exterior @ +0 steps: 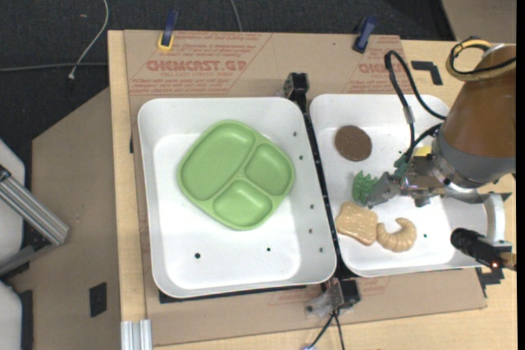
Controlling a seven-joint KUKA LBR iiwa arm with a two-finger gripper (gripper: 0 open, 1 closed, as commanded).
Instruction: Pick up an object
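The right bin (426, 115) holds a brown round patty (353, 143), a green leafy piece (363, 186), a tan slice of bread (356, 224) and a tan croissant-shaped piece (399, 234). My gripper (392, 189) reaches in from the right, low over the bin. Its tip lies against the right side of the green piece, just above the croissant. The arm's orange band and grey wrist (480, 135) cover the bin's right part.
The left bin (164, 193) bears a green divided plate (236, 174) at its middle. A black clamp (296, 85) sits at the far end of the divider between the bins. Black cables (402, 94) loop above the right bin.
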